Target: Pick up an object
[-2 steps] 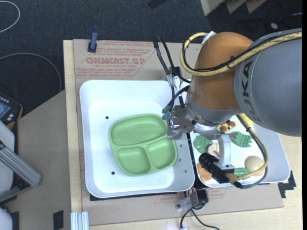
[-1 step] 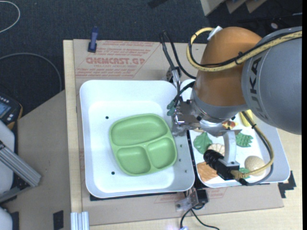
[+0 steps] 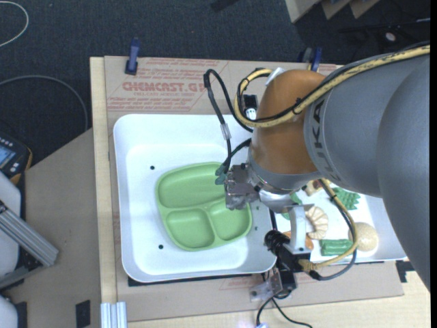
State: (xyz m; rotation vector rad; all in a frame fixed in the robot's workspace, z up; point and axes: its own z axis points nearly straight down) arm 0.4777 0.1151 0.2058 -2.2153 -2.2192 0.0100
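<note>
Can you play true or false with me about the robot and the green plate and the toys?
1. The green plate lies in the left bin. True.
2. The plate has three sections. True.
3. The plate is red. False: it is light green.
4. The arm reaches in from the left. False: it comes in from the right.
5. The small toys lie in the right bin, partly hidden under the arm. True.
6. The gripper hangs over the cardboard at the back. False: it sits at the plate's right edge.
</note>
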